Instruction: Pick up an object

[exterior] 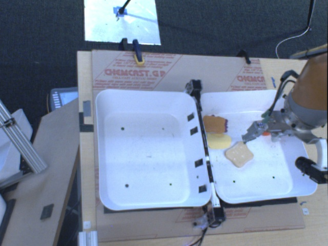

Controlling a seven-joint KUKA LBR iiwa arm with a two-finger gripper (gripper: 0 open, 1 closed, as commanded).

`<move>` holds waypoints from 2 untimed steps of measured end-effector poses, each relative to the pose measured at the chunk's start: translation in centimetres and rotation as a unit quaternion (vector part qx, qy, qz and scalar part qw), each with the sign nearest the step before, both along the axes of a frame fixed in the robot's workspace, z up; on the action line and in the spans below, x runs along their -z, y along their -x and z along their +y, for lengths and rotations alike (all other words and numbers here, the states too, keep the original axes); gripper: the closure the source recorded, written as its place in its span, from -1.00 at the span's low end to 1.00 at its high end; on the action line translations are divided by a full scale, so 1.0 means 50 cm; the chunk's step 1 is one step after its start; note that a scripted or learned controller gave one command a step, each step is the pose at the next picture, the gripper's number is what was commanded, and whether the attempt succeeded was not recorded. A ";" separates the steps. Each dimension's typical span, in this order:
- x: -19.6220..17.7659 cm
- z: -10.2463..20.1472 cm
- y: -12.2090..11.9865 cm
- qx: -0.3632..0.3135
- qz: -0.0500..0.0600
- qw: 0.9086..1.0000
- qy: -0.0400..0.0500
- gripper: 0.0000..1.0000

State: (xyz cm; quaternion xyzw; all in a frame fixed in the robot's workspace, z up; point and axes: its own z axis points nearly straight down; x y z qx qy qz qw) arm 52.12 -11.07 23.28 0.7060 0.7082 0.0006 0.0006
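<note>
Three small objects lie in the right bin [287,188], near its left wall. A brown-orange piece with a purple edge [215,123] is farthest back. A flat yellow piece [219,141] lies just in front of it. A tan, toast-shaped slice [239,155] sits nearest the front. My gripper [252,132] reaches in from the right and hangs low over the bin, just right of and behind the tan slice. A small red-orange spot [266,133] shows beside the gripper body; I cannot tell what it is. Nothing visibly sits in the gripper.
The left bin [110,137] stands beside the right one, with black clips [195,131] along the shared wall. A black part [310,168] of the arm sticks out over the right bin's right rim. Both bins rest on a cardboard sheet [154,70].
</note>
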 end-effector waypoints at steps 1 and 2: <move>-0.605 0.115 -0.114 -0.001 -0.001 1.000 0.000 -1.00; -0.629 0.115 -0.115 -0.003 -0.003 1.000 0.001 1.00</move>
